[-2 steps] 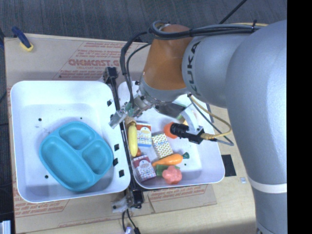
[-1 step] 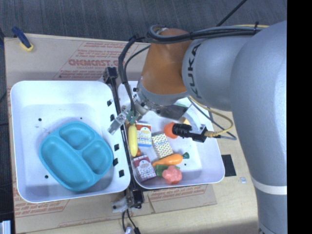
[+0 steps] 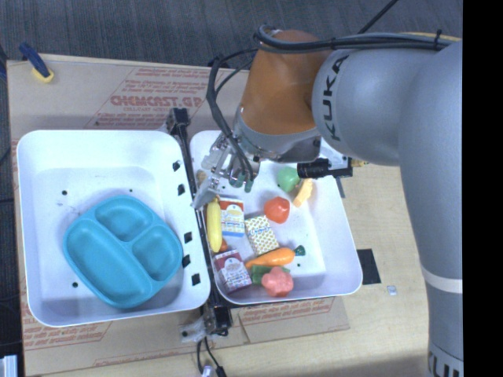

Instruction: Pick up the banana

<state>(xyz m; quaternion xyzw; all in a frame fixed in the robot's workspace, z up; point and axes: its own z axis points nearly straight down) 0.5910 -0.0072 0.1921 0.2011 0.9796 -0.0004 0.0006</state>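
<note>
Looking at the right bin (image 3: 346, 250): banana (image 3: 213, 225) lying flat near the left wall, right next to the divider between the two bins, long axis running roughly up-and-down the frame. Sitting snug against a little carton (image 3: 233, 219) on its right, with a second carton (image 3: 233, 272) just past its lower tip. Gripper (image 3: 222, 173) parked right above the banana's upper end, nothing between the fingers, jaws look only partly spread though honestly hard to read through all the metal bits. So, key thing: banana just below the gripper in frame, basically a short drop and a nudge down-frame to get over the middle. Probably needs the fingers closing across the short width, i.e. left-right, not along the length. Tight on both sides though, wall on one, carton on the other, so easy to clip something. Left bin (image 3: 31, 234) just holding a blue tray (image 3: 122, 250), not relevant here.
</note>
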